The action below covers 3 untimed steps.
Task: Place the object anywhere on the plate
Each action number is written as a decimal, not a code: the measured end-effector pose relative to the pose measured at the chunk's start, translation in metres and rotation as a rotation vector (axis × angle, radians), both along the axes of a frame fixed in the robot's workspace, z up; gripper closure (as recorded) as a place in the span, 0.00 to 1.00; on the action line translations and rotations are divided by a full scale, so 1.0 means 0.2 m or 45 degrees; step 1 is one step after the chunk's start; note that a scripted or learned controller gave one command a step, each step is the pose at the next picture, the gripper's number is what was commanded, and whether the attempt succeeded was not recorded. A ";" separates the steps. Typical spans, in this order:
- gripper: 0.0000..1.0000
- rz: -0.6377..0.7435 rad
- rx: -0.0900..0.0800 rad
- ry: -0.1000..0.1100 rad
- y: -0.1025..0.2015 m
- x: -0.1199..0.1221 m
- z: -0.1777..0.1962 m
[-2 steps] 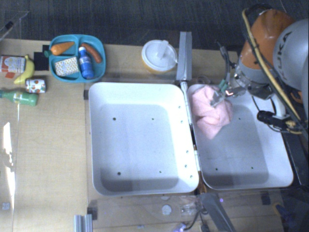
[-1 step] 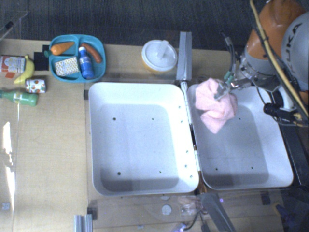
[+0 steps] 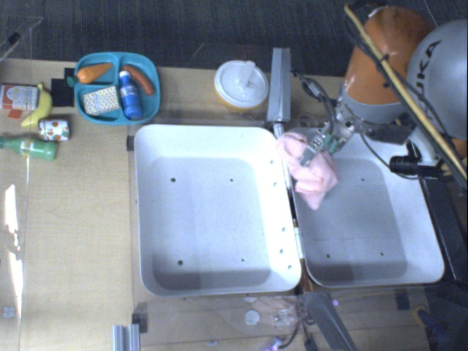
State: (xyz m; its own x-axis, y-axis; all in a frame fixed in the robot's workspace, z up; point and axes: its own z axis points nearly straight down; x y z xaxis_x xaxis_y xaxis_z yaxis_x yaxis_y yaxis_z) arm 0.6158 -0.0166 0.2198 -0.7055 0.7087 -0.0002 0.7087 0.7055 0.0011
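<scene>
**Pink cloth at the bins' shared edge, under the claw**

Pink and soft, the cloth (image 3: 311,170) lies bunched in the upper left corner of the right bin (image 3: 380,262), its top edge lapping onto the divide where the two bins meet. The claw (image 3: 319,146) is down on the cloth's upper part, with fabric gathered around its tips; whether the cloth is truly gripped between them, or how far they stand apart, cannot be told from this angle. The grey arm (image 3: 431,57) with its orange band (image 3: 380,39) reaches in above the right bin's far corner, and dark cables trail beside it over that bin's right rim.

The left bin (image 3: 212,210) sits directly beside the right bin, touching it along one long edge. Beyond the left bin, on the counter (image 3: 66,232), stands a blue divided plate (image 3: 150,75) holding toy food: an orange carrot-like piece, a sausage shape, a blue bottle and a pale patterned square. A yellow cup with a white lid (image 3: 241,85) stands just beyond the left bin's far right corner, beside an upright grey metal bar (image 3: 278,86). Well to the left of the left bin lie a banana (image 3: 38,107), a small can (image 3: 54,129), a green bottle (image 3: 29,147) and a small carton (image 3: 18,97). Their labels are too small to read. White letters on the arm's grey housing read as "KU".
</scene>
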 end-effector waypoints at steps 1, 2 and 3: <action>1.00 0.509 0.001 0.000 0.19 -0.15 -0.03; 1.00 1.003 0.001 0.000 0.40 -0.26 -0.07; 1.00 1.008 0.001 -0.002 0.58 -0.36 -0.04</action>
